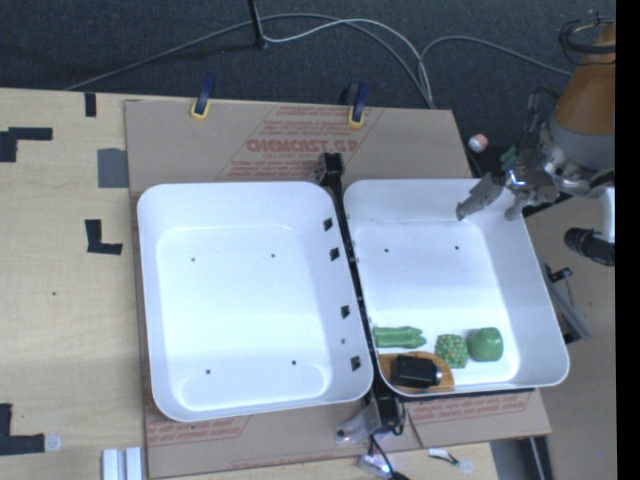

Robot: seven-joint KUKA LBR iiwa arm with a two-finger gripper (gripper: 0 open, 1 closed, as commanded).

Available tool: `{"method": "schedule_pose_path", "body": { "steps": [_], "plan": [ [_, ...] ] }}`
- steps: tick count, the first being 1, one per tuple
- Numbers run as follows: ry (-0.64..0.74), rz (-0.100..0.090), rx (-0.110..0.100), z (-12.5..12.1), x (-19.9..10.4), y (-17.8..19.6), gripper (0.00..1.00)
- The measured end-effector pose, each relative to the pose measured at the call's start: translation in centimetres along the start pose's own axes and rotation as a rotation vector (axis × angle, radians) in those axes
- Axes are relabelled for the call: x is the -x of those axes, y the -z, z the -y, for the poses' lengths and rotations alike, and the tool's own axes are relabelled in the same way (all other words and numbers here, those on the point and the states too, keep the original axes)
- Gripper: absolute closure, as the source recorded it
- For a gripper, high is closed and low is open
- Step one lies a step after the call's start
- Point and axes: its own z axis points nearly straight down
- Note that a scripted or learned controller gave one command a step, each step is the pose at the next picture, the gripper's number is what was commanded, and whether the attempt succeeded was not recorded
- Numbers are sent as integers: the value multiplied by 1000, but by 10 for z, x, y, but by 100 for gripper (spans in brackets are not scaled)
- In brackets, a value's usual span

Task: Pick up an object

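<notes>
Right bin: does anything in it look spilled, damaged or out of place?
Nothing looks spilled or damaged. The right bin has its objects crowded at the near edge: a green pod-like piece, a bumpy green ball, a smooth green ball and a black object on an orange piece.

Fixed above the bench, looking down at a slant, far enough back to take in both the left bin (240,298) and the right bin (450,278) whole. Tilted toward the dark floor (300,18) along the top of the frame. Faces the arm (585,118) at the right edge
</notes>
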Motion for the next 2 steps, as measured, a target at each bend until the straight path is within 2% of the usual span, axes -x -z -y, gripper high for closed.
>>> {"method": "schedule_pose_path", "body": {
  "steps": [1,2],
  "plan": [
    [2,1,4,-47,9,-15,0],
    [0,0,4,47,-3,-14,0]
  ]
}}
